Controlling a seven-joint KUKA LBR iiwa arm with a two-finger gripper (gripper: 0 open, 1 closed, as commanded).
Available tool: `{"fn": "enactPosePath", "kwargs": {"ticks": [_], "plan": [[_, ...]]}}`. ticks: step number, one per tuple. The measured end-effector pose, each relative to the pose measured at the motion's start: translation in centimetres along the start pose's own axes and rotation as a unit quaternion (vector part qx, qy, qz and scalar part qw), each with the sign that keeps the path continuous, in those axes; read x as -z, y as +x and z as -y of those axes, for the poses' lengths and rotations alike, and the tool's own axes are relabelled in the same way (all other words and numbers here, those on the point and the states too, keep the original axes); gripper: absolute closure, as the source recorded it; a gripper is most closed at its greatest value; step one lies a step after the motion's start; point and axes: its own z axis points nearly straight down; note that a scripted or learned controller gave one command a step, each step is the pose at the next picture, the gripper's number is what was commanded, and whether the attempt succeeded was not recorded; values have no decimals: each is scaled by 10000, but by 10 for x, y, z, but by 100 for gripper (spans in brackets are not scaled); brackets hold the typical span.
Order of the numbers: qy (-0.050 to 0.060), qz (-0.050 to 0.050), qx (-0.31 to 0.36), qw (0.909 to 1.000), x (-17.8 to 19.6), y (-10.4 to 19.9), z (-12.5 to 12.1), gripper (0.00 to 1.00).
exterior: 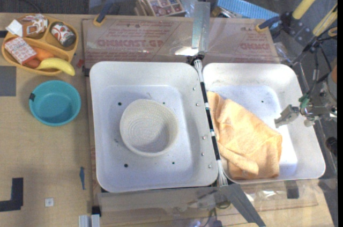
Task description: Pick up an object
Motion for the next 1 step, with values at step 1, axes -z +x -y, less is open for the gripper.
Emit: {"fn": "enactPosePath", "kwargs": {"ticks": [1], "plan": [[-22,17,-1342,9910,12,-19,-20,0]]}}
